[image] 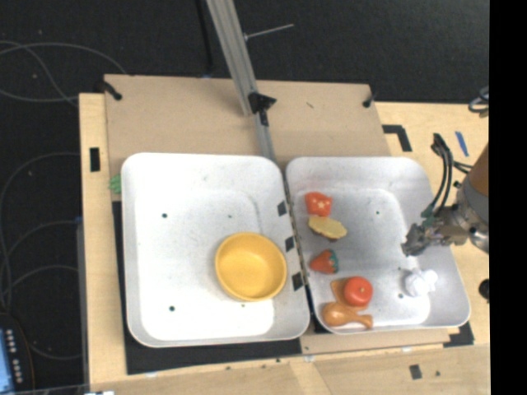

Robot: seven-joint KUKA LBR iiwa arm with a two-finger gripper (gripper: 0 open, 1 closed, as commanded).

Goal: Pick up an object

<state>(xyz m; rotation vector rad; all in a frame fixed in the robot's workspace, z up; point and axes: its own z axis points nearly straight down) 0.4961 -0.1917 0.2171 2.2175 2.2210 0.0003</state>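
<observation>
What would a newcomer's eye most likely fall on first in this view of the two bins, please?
Probably the yellow bowl, sitting alone in the left bin near its lower right corner. Next comes the cluster of red, orange and tan toy foods along the left side of the right bin. The gripper hangs over that bin's right edge, just above a small white object.

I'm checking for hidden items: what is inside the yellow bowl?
The yellow bowl in the left bin shows a bare yellow interior with nothing visible in it. Whatever lies under the bowl is covered by it.
</observation>
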